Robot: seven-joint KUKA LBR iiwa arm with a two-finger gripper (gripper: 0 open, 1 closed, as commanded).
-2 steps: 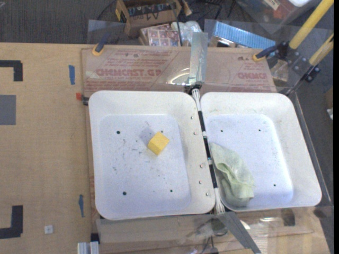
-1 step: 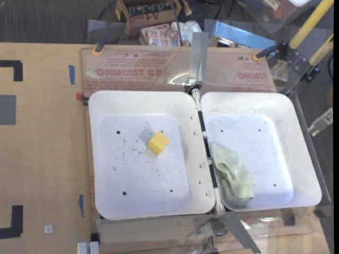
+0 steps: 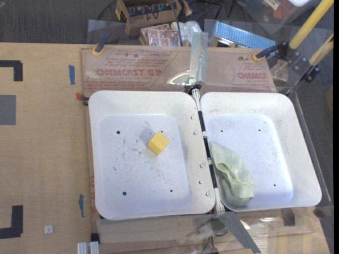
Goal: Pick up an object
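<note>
Nearest the camera, a pale green cloth (image 3: 233, 176) lies crumpled in the right bin (image 3: 267, 106). It sits at about 7 o'clock from that bin's middle, pressed against the wall it shares with the left bin (image 3: 106, 107). The cloth's long axis runs from roughly 11 o'clock to 5 o'clock. Its narrower end points to 11 o'clock, and its fuller, bunched end sits in the bin's near corner. The remaining floor of the right bin shows small dark dots and faint scuffs.

A little farther back, a small yellow block (image 3: 158, 143) rests in the left bin, just to the 1 o'clock side of the floor's middle and well apart from every wall. It is nearly as wide as it is long, so no long axis can be made out. It sits turned on the diagonal, with corners toward about 1 and 7 o'clock. A grey smudge marks the floor just beside it at 10 o'clock, and dark specks are scattered around it.

Both bins stand on a wooden table (image 3: 42, 142), touching along a strip of fasteners. Beyond them, at 12 o'clock, lies a cardboard sheet (image 3: 132, 70) with red lettering. A cluttered box (image 3: 148, 7) sits on the floor farther off.

Whether the tool is spread or pressed together cannot be told.
</note>
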